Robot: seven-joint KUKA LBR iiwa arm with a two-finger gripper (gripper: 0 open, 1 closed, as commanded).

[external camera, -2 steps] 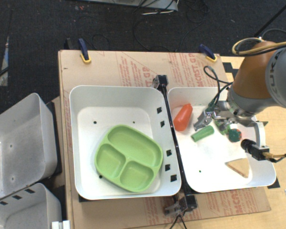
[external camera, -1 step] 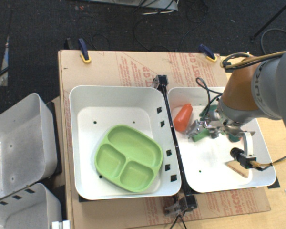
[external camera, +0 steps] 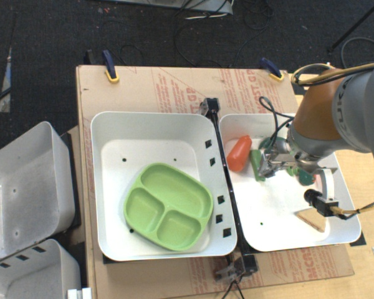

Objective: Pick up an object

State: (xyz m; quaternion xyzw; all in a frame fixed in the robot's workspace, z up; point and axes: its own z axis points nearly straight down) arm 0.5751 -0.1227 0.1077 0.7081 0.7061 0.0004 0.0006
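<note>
White left bin [external camera: 106, 167] holds green divided plate [external camera: 168, 206], lying flat near front. White right bin [external camera: 280, 229] holds orange object [external camera: 239, 152] at rear left, green block [external camera: 257, 164] just beside it, tan wedge [external camera: 311, 219] front right. Gripper [external camera: 269, 165] low beside green block; grip state cannot tell.

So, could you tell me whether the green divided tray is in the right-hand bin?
No, the green divided tray lies in the left bin.
</note>
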